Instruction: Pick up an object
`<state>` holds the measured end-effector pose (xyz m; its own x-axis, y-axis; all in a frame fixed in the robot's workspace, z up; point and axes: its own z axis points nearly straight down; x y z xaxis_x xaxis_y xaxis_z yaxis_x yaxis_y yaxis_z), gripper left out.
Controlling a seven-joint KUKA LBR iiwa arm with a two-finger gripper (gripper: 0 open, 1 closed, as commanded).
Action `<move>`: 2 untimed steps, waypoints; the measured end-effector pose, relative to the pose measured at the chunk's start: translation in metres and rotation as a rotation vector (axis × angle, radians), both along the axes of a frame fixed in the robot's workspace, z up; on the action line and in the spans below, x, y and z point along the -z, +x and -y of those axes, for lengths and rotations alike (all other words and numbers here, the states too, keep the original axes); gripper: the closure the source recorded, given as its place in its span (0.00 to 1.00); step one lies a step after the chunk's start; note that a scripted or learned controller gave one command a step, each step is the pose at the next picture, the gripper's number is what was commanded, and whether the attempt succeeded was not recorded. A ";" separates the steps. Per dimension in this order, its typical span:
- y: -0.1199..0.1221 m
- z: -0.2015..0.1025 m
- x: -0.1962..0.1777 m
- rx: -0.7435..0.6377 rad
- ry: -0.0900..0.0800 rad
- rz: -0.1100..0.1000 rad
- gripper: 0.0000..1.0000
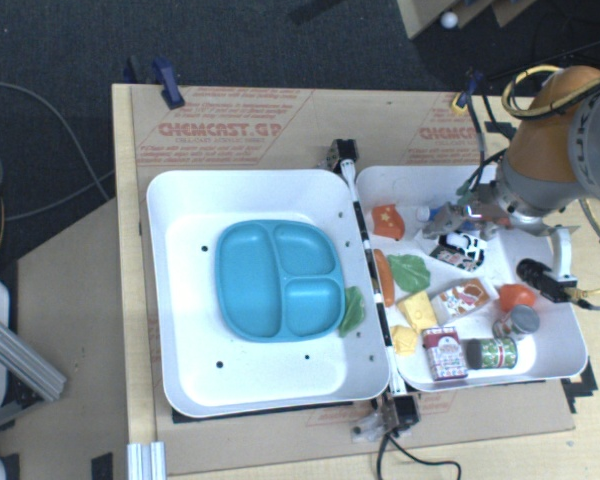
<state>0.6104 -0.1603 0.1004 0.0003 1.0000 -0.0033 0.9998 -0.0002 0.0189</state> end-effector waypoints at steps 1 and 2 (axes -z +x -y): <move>0.027 0.053 -0.067 0.000 0.001 -0.015 0.00; 0.024 -0.012 0.017 -0.001 0.005 -0.021 0.00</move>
